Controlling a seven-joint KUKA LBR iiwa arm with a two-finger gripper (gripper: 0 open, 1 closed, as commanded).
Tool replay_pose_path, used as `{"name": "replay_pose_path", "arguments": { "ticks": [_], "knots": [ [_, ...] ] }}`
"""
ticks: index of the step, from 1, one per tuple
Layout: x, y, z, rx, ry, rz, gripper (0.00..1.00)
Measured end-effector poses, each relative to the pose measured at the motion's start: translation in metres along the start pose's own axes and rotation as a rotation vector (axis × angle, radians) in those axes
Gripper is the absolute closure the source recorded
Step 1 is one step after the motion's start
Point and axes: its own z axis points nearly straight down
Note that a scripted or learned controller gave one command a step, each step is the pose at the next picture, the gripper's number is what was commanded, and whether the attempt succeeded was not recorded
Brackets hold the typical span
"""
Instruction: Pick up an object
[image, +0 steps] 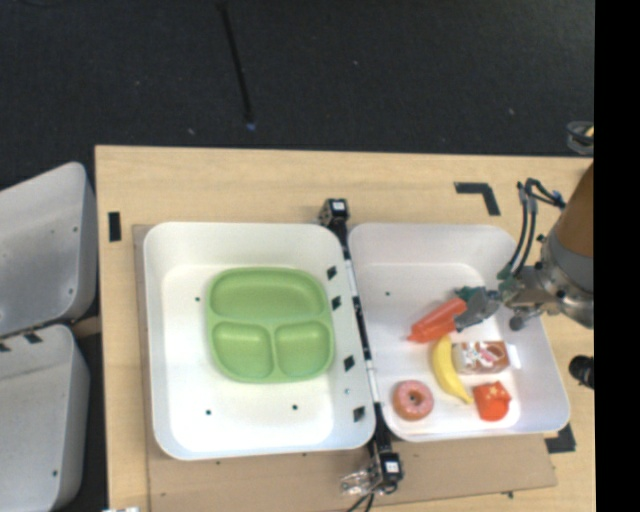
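The right bin (400, 262) holds an orange carrot (436, 320), a yellow banana (447, 369), a pink doughnut (412, 399), a red pepper-like piece (491, 400) and a small wrapped packet (481, 356). My gripper (476, 303) reaches in from the right and sits at the carrot's right end, low over the bin. Its dark fingers (470, 296) touch or overlap the carrot's tip. The carrot lies tilted on the bin floor.
The left bin (170, 270) holds a green divided plate (270, 323). A divider with black clips (352, 320) runs between the bins. The arm's wrist and cables (540, 240) hang over the right bin's far right side.
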Motion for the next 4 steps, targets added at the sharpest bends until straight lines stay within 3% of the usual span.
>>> {"name": "replay_pose_path", "arguments": {
  "ticks": [1, 2, 3, 4],
  "knots": [
    [0.0, 0.002, -0.005, -0.01, -0.003, -0.003, 0.0],
    [0.003, 0.002, 0.058, -0.005, -0.003, -0.001, 0.0],
    [0.007, 0.007, 0.112, -0.018, -0.011, 0.003, 0.0],
    [0.004, 0.012, 0.115, -0.028, -0.011, 0.002, 0.0]
  ]
}}
